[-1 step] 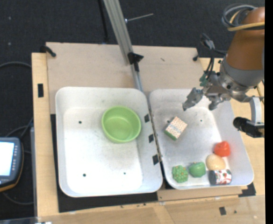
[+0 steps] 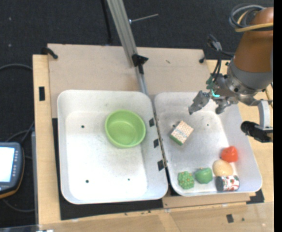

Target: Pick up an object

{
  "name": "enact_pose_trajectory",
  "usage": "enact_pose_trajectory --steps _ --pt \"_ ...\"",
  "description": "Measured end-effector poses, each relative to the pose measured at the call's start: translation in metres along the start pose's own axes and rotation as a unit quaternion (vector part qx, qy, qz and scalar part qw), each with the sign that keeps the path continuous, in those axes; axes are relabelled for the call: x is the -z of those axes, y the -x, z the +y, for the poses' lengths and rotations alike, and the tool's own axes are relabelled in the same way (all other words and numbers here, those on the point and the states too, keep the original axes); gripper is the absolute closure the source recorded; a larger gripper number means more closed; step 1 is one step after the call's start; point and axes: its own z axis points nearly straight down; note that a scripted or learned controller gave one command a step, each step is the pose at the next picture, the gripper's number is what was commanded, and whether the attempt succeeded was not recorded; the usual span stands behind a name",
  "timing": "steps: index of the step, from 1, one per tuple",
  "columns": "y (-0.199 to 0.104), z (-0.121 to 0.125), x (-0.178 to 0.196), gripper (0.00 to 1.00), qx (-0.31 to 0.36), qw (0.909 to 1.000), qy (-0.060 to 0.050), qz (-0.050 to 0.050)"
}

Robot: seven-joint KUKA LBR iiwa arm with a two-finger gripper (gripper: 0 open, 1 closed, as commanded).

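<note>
While the gripper (image 2: 209, 103) is held spread and empty above the right bin (image 2: 242, 144), nothing is yet grasped and the patterned block (image 2: 181, 132) remains untouched.

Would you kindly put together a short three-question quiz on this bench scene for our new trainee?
1. True or false: the green bowl lies in the left bin.
2. Which item lies nearest the gripper? A) the small patterned box B) the red object C) the green bumpy object
3. Fill in: the gripper hangs over the ____ bin, with nothing between its fingers.

Key
1. True.
2. A. The box lies alone mid-bin; the other items cluster at the near edge.
3. Right.
</note>
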Motion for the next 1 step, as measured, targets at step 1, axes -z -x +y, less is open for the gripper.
enact_pose_trajectory --steps 1 --pt "-0.0028 -0.005 -0.0443 0.0 -0.002 1.0 -0.002 -0.001"
